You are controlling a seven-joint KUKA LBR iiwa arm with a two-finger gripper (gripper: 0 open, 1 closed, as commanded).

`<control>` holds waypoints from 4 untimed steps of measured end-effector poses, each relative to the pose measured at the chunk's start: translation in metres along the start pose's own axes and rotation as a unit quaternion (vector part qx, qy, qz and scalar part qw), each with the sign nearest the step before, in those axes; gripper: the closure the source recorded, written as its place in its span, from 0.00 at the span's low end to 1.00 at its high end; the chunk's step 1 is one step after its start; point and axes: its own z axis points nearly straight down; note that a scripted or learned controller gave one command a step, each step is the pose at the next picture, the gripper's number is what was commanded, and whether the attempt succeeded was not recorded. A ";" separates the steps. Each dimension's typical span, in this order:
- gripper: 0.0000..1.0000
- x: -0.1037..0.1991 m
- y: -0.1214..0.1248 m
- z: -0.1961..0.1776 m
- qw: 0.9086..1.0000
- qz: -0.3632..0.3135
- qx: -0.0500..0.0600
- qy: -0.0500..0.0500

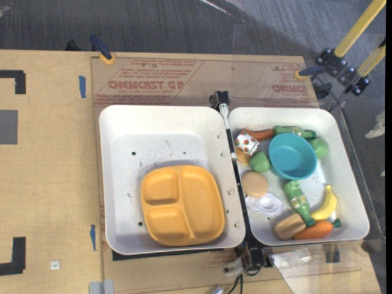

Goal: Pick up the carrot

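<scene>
The carrot lay in the right bin, and I had it down at the near edge, lying flat and pointing left-right, with its green end toward the right wall. A brown loaf-shaped piece touched its left tip. A banana curved just beyond it on the far side, and a green bottle leaned in between the two. That was a tight corner!

Further back in the same bin a teal bowl sat upright, well apart from the carrot. A pale round piece and a white fried egg lay to the left, near the wall between the bins. At the far end sat a spotted mushroom with a second orange piece beside it, and I couldn't tell what that one was.

The left bin held a yellow divided plate toward its near side. Both bins sat side by side on the desk.

As for my pincer, I couldn't tell whether it was released or clenched, nor how it stood relative to the carrot.
</scene>
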 end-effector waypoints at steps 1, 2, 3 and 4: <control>0.00 0.002 0.001 0.012 0.981 -0.193 -0.008 0.012; 0.00 0.001 0.002 0.048 0.946 -0.324 -0.013 0.013; 0.00 0.009 0.003 0.087 0.863 -0.505 -0.017 0.011; 0.00 0.009 0.001 -0.095 0.851 -0.525 -0.005 0.005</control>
